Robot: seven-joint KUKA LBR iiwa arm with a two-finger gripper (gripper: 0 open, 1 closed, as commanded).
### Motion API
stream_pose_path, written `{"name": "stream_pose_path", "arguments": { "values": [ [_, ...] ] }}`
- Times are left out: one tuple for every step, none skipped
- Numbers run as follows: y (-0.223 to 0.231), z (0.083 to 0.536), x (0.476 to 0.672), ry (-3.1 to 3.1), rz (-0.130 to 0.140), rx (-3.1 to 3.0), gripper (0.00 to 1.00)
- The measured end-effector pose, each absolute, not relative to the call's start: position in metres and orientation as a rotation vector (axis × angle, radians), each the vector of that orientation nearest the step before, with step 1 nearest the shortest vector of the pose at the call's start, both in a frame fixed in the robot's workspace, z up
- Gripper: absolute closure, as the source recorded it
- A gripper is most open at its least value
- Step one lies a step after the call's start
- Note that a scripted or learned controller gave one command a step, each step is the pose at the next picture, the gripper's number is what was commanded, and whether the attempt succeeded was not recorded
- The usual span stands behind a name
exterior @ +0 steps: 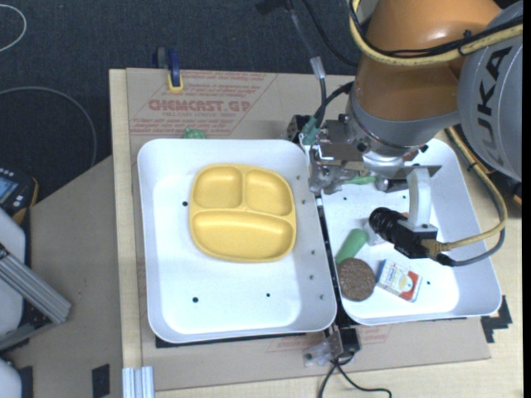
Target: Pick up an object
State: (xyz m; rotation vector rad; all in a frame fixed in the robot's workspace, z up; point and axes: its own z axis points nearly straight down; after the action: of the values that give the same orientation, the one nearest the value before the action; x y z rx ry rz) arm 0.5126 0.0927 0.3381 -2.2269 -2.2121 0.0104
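Green cylinder diagonal, upper-right to lower-left

One fixed camera hangs above the counter and looks down at a slant, with the far edge toward twelve o'clock. It stands near enough that both white bins fit in frame: the left bin toward nine o'clock, the right bin toward three. The arm enters from about two o'clock, looming large.

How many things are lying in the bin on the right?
3: a green object near the bin's left wall, a brown round disc just below it, and a small packet right of the disc. The arm may hide more.
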Motion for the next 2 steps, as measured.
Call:
{"name": "stream_pose_path", "arguments": {
  "values": [
    [0.096,0.352,0.512,-2.221,0.0,-2.222,1.0],
    [0.125,0.375,0.478,-2.227,-0.005,-2.217,1.0]
  ]
}}
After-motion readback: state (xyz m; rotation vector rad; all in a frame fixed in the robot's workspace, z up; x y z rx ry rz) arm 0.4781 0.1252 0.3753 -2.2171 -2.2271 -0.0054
